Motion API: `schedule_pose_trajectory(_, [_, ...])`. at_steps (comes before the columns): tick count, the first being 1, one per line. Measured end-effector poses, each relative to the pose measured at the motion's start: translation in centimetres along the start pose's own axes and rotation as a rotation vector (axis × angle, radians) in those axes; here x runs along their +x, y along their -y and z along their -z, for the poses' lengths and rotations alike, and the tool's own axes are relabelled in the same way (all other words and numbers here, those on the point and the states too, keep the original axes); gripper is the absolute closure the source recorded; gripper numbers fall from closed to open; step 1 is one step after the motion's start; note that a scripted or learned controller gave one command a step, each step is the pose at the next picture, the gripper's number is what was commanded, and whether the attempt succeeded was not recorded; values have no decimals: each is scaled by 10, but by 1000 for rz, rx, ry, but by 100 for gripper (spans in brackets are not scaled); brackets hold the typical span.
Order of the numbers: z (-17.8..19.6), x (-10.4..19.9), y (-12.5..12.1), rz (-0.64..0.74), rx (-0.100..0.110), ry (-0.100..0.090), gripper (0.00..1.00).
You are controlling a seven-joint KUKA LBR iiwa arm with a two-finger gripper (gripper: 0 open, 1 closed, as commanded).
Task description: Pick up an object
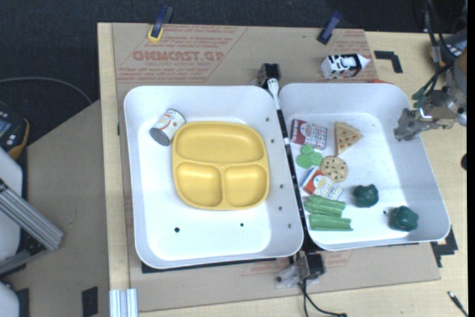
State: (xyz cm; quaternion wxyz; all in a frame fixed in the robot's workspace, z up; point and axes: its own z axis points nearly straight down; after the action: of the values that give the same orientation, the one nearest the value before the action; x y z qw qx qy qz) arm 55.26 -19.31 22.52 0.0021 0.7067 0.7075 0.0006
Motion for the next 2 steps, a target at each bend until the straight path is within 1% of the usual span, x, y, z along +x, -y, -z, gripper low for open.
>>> schedule_pose_trajectory(1, [5,50,-5,4,4,-4,100])
schedule_pose_trajectory(2, [11,105,9,4,7,-5,100])
